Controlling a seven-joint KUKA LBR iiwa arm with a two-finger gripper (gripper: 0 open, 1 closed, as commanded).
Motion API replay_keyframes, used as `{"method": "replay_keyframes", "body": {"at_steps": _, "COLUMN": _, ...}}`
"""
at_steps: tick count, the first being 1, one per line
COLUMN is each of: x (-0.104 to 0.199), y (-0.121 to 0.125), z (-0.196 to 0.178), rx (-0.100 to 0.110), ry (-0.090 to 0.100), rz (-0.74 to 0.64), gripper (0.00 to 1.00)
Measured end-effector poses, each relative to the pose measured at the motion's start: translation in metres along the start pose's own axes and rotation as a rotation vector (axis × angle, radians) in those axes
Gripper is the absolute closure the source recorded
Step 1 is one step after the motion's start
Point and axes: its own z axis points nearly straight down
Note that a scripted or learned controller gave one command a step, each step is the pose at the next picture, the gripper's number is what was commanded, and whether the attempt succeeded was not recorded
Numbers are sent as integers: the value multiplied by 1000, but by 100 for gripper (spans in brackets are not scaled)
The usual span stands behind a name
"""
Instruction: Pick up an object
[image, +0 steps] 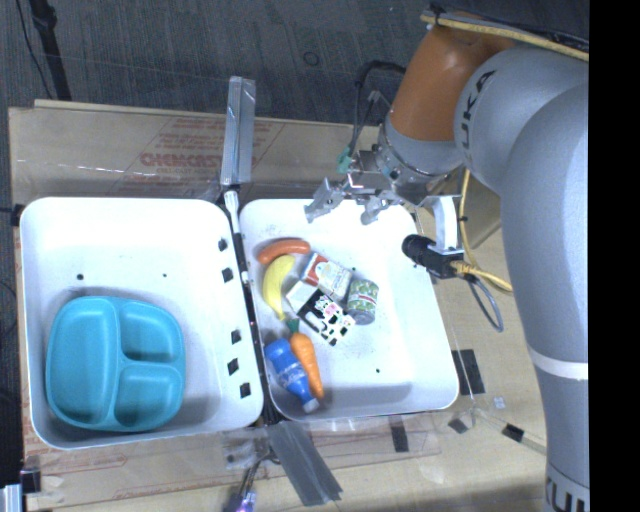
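A: White plastic all round — two bins, and the gripper (347, 203) hangs over the far edge of the right bin (420, 330), its fingers (322, 200) spread apart with nothing between them.

B: So released. What lies nearest to it?

A: Just below it toward the near side, a red-orange sausage (285, 247), and touching that, a yellow banana (276, 283). Next to those, on the arm's side, a small red-and-white carton (318, 270) and a green-patterned can (361, 297) lying on its side.

B: And further off?

A: Nearer the camera than the gripper, a black-and-white checkered block (326, 316), then an orange carrot (308, 364) lying against a blue bottle (290, 374) at the near wall. All of it sits clustered in the half of the bin away from the arm.

B: The other bin?

A: Well apart from the gripper, across the divider, the left bin (120, 230) holds a turquoise sectioned tray (115, 361) in its near corner.

B: Anything touching the gripper?

A: No, it is clear of every item.
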Motion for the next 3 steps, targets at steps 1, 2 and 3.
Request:
{"method": "replay_keyframes", "body": {"at_steps": 1, "x": -37, "y": -26, "z": 145, "rx": -13, "ry": -2, "rz": -132, "gripper": 0}}
{"method": "replay_keyframes", "body": {"at_steps": 2, "x": -37, "y": -25, "z": 133, "rx": -14, "ry": -6, "rz": -137, "gripper": 100}}
{"method": "replay_keyframes", "body": {"at_steps": 3, "x": -37, "y": -25, "z": 133, "rx": -14, "ry": -6, "rz": -137, "gripper": 0}}
